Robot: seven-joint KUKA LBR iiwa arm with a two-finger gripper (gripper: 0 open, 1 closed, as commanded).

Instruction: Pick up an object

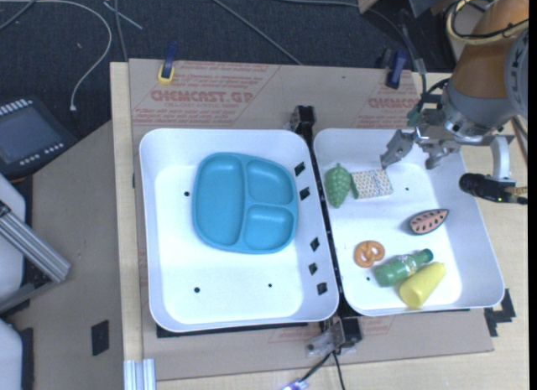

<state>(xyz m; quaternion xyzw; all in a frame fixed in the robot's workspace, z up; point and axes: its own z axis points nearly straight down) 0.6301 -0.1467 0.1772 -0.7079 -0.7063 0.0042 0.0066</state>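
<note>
Nearest, a yellow bottle (422, 285) and green bottle (401, 267) lie at the right bin's (478, 237) six o'clock; farther, a patterned sponge (372, 184) at eleven. Above it the gripper (415, 153) hangs spread, holding nothing.

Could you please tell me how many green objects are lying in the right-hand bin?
2: a green leafy piece by the bin's left wall, and a green bottle near the front, touching the yellow object.

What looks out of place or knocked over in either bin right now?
Nothing stands out. The blue plate lies flat in the left bin; the toys sit loose in the right bin, the pincer above them.
</note>
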